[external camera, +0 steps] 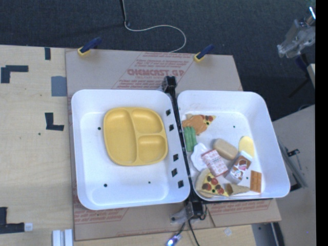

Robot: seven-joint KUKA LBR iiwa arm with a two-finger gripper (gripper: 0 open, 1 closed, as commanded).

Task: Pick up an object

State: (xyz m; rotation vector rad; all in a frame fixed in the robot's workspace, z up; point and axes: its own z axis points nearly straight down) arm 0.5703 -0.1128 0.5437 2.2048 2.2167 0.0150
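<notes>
While the two white bins lie side by side on the bench, the gripper (297,37) is seen raised at the upper right corner, well apart from both. Its metal parts are blurred, so the state of the gripper cannot be told, and nothing is seen held. The toy foods are clustered in the right bin (256,102), below and left of the gripper: a pizza slice (212,184), a green piece (190,138), a tan block (226,149). A yellow divided plate (136,136) is set in the left bin (84,137), farther left.
</notes>
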